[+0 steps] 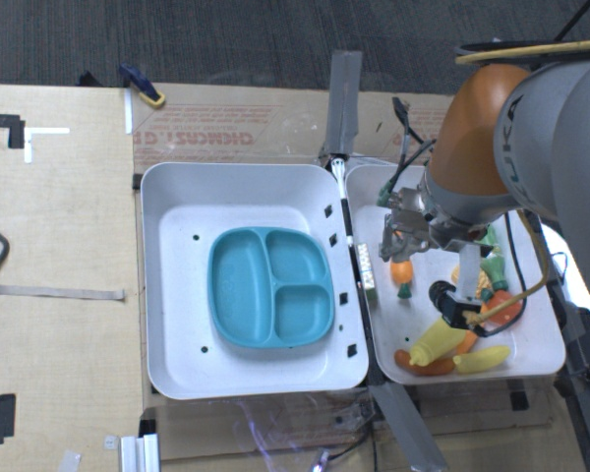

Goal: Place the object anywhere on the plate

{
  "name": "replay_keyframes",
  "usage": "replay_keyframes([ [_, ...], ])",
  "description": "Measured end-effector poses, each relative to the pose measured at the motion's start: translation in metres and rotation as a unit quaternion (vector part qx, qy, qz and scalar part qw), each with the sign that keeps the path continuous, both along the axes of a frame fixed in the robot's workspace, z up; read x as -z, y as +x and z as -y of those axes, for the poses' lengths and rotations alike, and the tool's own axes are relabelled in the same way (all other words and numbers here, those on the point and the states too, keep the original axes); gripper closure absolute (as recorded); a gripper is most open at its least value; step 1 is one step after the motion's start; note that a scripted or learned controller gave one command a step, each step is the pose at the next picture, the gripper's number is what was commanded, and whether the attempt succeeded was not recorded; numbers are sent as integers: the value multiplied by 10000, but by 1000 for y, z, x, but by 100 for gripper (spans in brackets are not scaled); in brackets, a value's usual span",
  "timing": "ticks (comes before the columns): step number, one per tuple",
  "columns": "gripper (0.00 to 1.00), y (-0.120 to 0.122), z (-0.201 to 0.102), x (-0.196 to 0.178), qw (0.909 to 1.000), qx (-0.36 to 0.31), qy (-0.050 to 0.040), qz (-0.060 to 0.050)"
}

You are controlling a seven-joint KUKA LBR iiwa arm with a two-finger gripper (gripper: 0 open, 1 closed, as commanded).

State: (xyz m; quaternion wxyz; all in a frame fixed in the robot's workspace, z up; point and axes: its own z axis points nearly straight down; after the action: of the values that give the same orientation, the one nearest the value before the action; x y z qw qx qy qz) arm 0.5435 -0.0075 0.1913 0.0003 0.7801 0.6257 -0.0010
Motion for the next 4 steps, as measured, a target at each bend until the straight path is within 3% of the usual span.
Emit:
replay_keyframes([
  [1, 0, 0, 0, 0, 10000, 0, 0, 0],
  [2, 100, 1, 1, -9, 10000, -6, -7, 0],
  [3, 0, 1, 1, -9, 10000, -6, -8, 0],
  [4, 100, 2, 2, -17, 10000, -9, -15, -2],
])
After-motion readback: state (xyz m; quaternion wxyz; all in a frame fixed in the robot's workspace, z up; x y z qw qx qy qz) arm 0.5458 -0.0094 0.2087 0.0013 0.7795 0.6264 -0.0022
